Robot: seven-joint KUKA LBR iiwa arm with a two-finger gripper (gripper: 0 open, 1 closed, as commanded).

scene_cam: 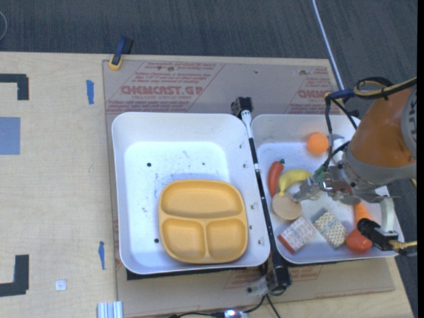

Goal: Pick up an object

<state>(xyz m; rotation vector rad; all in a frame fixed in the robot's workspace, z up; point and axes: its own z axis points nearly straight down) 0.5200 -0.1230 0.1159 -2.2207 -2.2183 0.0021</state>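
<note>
The arm reaches low over the right bin point(265, 144), its end effector point(310, 191) just beside the banana point(293, 177); I cannot tell its state. The wrist hides things behind it.

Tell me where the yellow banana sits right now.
The banana lies in the right bin, beside the red chili pepper, above the tan round disc, just left of the gripper.

Yellow divided plate point(202, 227) in white bin point(129, 177), orange ball point(318, 143), red chili point(274, 177), yellow banana point(295, 177), orange-banded grey arm point(384, 134)
</note>
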